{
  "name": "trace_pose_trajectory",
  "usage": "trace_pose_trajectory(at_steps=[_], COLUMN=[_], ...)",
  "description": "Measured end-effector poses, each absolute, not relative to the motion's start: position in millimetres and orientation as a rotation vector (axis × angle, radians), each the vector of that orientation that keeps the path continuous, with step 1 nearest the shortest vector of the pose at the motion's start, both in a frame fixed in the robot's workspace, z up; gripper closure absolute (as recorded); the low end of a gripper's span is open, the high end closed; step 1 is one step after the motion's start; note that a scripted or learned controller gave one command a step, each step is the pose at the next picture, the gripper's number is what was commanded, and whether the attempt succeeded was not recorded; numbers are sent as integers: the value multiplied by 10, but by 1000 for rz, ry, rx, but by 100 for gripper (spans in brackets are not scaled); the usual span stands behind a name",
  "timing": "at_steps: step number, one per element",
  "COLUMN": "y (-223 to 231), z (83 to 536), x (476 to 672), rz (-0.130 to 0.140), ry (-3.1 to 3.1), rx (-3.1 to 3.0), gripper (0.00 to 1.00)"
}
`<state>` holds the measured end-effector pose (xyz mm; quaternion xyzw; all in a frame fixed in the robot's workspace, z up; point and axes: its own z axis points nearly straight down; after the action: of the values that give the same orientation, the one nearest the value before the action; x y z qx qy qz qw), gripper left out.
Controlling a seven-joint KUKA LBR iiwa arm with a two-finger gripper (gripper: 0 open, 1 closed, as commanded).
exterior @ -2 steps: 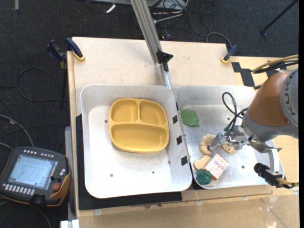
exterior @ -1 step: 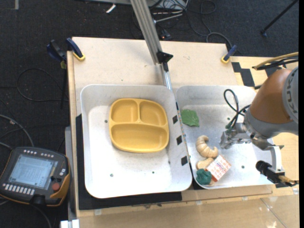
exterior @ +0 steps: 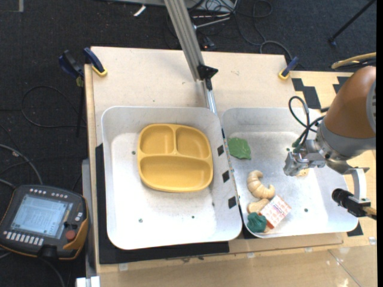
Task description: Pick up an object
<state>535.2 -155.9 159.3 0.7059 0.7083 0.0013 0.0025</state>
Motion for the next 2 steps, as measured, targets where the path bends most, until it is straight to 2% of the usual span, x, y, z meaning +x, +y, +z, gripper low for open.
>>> trace_pose_trajectory(at_steps=[1,2], y=[-1561,-1020], z=[2026,1988], x=[5368,5290], rz=[4,1], ry=[2221,2232], rx=[2214,2215], gripper=[100,100])
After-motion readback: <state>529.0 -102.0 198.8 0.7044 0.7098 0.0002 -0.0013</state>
